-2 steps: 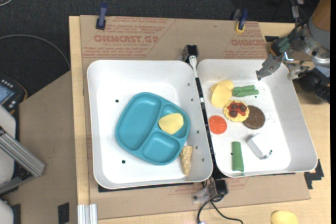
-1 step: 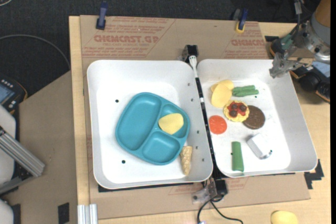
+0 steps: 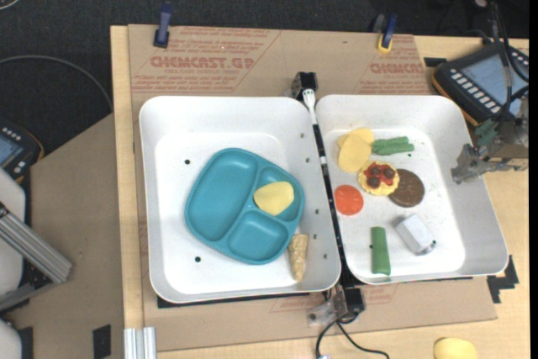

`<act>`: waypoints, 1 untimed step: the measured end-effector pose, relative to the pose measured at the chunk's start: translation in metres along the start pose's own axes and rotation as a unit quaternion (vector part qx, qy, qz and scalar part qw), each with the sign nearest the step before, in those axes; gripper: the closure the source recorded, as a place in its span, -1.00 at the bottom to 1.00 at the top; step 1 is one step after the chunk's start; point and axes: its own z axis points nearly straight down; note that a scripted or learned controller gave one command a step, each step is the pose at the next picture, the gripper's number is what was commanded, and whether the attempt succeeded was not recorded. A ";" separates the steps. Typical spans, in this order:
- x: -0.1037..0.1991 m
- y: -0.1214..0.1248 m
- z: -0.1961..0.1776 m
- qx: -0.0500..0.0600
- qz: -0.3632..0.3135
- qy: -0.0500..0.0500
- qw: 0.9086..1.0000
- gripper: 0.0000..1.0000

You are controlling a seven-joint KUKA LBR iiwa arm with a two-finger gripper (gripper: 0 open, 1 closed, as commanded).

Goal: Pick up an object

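The right bin (image 3: 445, 118) holds several toy foods: a yellow piece (image 3: 355, 150), a green bean pod (image 3: 392, 146), a small tart with red berries (image 3: 379, 177), a brown cookie (image 3: 409, 188), a red tomato slice (image 3: 349, 199), a green cucumber stick (image 3: 380, 250) and a grey-white block (image 3: 415, 234). My gripper (image 3: 466, 168) hovers at that bin's right rim, level with the cookie and well to its right. Nothing shows in its grasp.
The left bin (image 3: 168, 130) carries a teal divided plate (image 3: 223, 206) with a yellow lump (image 3: 274, 197) on it. A tan bread-like piece (image 3: 298, 256) lies at the plate's lower right. A pendant (image 3: 483, 80) rests beyond the right bin. Clamps mark the board's far edge.
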 end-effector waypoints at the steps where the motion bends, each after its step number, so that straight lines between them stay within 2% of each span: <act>1: 0.120 0.014 -0.059 -0.006 -0.007 -0.001 1.000 1.00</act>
